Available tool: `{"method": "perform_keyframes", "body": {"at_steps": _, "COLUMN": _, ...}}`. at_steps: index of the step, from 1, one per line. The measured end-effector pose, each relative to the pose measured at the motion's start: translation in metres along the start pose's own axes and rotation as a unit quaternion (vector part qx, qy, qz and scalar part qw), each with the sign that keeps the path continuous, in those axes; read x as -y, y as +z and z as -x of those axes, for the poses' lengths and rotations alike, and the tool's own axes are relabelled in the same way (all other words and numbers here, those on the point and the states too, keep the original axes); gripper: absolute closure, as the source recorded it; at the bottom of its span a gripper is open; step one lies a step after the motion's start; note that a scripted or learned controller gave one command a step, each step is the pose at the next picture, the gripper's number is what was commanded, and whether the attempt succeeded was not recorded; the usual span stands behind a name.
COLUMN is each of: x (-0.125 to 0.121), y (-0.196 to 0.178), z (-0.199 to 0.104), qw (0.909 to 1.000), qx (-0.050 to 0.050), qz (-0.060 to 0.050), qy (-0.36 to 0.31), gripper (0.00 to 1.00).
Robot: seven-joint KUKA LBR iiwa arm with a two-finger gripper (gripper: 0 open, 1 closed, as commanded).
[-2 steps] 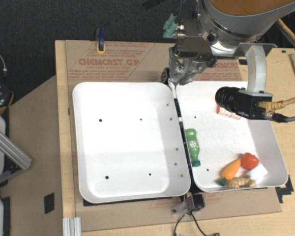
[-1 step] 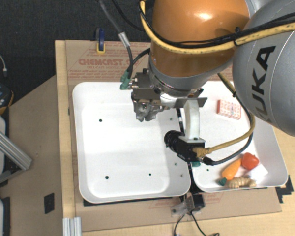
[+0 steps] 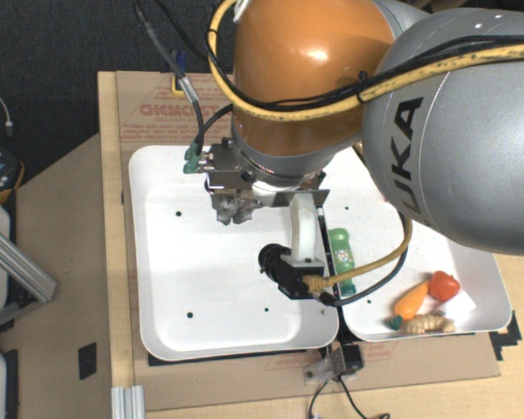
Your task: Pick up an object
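My gripper [image 3: 234, 209] hangs over the back middle of the left white bin [image 3: 183, 260], pointing down, with nothing visible under it but bare bin floor. A green tube with a white label [image 3: 341, 250] lies in the right bin [image 3: 485, 308] close to the divide between the bins, to the right of the gripper. At the front of the right bin lie an orange carrot [image 3: 410, 302], a red pepper [image 3: 444, 285] and a beige knobbly root [image 3: 424, 325], all well away from the gripper. The arm's large body hides the back of the right bin.
Both bins rest on a cardboard sheet [image 3: 122, 129] on the bench. A grey metal rail [image 3: 13, 260] stands off the bench's left side.
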State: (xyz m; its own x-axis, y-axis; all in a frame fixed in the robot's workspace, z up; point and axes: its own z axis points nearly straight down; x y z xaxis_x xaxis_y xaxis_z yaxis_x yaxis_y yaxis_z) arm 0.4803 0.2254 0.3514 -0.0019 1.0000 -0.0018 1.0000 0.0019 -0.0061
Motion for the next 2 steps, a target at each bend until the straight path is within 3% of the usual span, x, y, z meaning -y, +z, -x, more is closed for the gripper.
{"method": "perform_keyframes", "body": {"at_steps": 1, "x": -0.051, "y": 0.083, "z": 0.030, "qw": 1.0000, "qx": 0.000, "qz": 0.001, "qy": 0.003, "gripper": 1.00}}
{"method": "perform_keyframes", "body": {"at_steps": 2, "x": -0.080, "y": 0.106, "z": 0.000, "qw": 1.0000, "qx": -0.001, "qz": 0.004, "qy": 0.000, "gripper": 1.00}}
